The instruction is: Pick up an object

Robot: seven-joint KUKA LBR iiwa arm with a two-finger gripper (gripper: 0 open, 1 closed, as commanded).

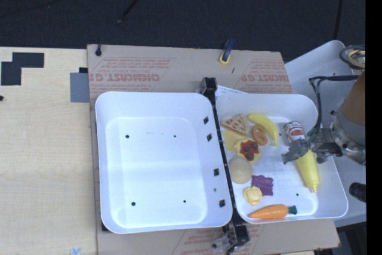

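Claw (pixel 296 152) low, arm from right.

You see the arm (pixel 358 110) at the right edge: an orange-brown band over a grey, rounded wrist, thin black cables looping beside it, and a dark grey metal gripper (pixel 296 152) with angular fingers.

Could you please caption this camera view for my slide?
Gripper low in the right bin beside corn cob and can.

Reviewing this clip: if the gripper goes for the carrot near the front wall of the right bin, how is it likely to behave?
The carrot looks like smooth moulded plastic, so probably stiff, light and a bit slippery. Its tapered, rounded body lies flat, so a push would likely roll or pivot it. It sits close to the right bin's front wall, which may crowd a finger.
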